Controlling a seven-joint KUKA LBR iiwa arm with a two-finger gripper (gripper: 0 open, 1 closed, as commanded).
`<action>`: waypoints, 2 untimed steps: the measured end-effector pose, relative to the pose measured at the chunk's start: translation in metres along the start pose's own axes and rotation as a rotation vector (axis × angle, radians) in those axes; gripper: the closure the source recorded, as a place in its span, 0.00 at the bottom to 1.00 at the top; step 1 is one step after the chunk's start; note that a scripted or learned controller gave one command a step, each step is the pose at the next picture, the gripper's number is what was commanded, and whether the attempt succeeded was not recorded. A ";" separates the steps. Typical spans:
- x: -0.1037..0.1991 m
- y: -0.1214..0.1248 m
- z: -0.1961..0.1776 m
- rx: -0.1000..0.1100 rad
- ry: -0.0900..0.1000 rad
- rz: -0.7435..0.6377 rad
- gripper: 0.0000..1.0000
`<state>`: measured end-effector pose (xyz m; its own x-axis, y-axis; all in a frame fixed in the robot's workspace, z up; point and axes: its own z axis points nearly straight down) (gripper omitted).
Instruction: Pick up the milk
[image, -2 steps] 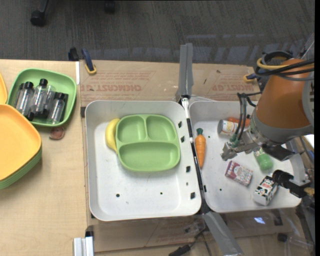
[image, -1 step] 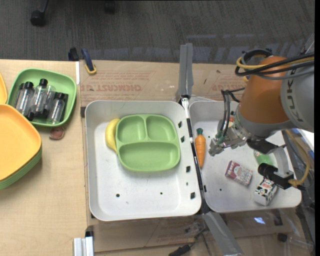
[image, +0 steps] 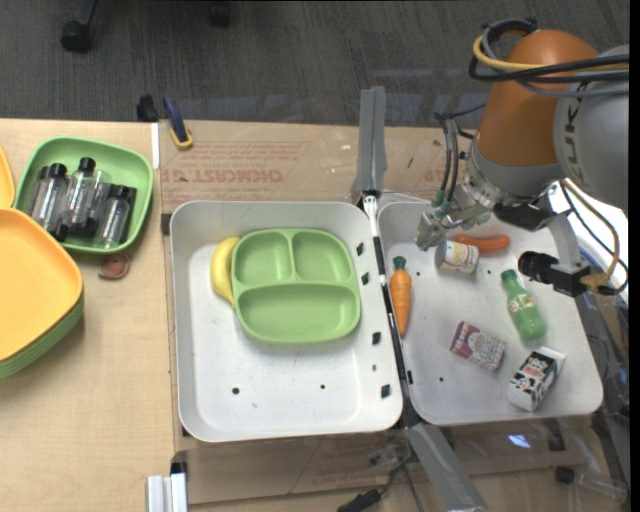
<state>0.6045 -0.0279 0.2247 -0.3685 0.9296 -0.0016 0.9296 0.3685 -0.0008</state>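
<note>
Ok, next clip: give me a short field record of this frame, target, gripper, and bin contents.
target: milk carton, near right corner of right bin, lying free
gripper: over right bin's far left part, beside a small jar, far from the milk
right bin, other: carrot, green bottle, pink packet
left bin: green divided plate, yellow item beneath its edge

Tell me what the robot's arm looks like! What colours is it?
The arm is grey with a big rounded orange band above the wrist. Yellow and black cables loop over the orange part. Its small metal gripper is grey too.
</note>
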 end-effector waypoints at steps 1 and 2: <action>0.039 0.008 0.034 0.002 0.001 -0.053 1.00; -0.010 0.035 0.028 0.001 -0.001 0.252 1.00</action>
<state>0.6405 -0.0244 0.1966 -0.1247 0.9922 -0.0028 0.9922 0.1247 -0.0013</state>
